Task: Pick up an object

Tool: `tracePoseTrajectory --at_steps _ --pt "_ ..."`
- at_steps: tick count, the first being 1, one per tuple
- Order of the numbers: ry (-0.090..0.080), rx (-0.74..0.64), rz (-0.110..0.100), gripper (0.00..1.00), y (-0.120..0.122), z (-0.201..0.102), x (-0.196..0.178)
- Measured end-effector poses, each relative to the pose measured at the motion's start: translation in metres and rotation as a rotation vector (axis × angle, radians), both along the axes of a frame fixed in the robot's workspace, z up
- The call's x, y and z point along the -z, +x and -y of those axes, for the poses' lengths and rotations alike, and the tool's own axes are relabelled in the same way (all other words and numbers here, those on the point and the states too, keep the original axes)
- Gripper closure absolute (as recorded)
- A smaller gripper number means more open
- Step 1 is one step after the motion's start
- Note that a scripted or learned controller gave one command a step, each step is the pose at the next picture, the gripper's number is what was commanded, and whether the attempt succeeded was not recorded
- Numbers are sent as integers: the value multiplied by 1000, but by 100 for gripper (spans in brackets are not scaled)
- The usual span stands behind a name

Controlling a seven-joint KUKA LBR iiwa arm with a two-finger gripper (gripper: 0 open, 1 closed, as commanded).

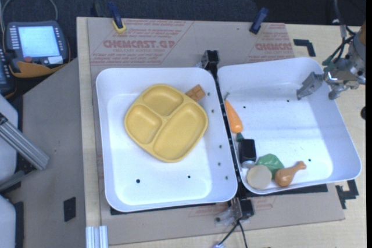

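My gripper [321, 89] hangs over the right bin's [285, 119] far right corner, open with nothing between its fingers [307, 87]. In that bin an orange carrot [233, 117] lies along the left wall. A small black block [247, 150] sits just in front of it. At the front edge lie a green piece [271, 161], a cream round piece [260, 177] and a tan drumstick [289, 173]. All of these are well to the left of and nearer than the gripper.
The left bin [110, 142] holds a yellow divided plate [167, 122] with a small brown block [195, 92] at its far right edge. A handheld screen unit [36, 43] rests off the bench at far left. Clamps [118, 23] hold the cardboard's back edge.
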State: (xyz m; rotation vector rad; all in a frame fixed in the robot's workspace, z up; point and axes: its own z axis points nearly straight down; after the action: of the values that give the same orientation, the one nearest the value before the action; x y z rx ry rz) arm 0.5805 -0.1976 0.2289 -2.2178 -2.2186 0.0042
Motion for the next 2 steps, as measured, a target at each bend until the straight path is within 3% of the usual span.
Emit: tracePoseTrajectory --at_steps 2 --pt "1 0 -2 0 -6 -9 115"
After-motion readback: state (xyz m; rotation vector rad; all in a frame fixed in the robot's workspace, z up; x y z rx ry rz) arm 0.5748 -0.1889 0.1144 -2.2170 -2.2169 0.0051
